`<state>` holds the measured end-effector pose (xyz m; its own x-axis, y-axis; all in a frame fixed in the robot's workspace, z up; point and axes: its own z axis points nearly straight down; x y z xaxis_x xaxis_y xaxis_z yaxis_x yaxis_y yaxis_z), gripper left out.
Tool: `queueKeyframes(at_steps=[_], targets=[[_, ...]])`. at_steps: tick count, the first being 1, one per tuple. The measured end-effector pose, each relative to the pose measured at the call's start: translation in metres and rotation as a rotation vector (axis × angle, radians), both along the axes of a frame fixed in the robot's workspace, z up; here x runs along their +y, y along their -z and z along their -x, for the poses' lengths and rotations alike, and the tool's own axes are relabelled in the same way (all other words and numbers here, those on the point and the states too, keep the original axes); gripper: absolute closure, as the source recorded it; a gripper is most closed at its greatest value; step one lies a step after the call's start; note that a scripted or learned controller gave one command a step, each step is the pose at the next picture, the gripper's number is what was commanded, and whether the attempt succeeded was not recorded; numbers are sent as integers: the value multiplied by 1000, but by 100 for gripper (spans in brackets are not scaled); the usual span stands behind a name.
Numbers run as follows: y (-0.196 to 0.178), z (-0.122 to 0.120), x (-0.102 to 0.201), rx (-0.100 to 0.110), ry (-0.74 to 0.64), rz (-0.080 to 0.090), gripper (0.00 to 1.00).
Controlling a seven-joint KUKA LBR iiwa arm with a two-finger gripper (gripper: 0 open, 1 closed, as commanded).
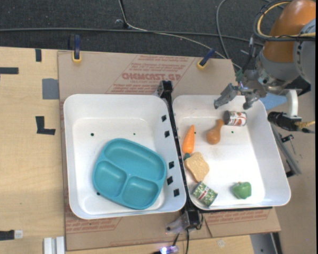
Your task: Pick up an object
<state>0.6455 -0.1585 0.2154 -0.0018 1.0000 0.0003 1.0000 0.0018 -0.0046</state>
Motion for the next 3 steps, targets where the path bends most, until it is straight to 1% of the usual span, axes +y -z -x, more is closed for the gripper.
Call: queueKeyframes(at_steps=[1,2,3], targets=[[47,5,-1,4,0,0,0],[98,10,-9,5,1,1,0],[134,11,-9,1,0,2,0]])
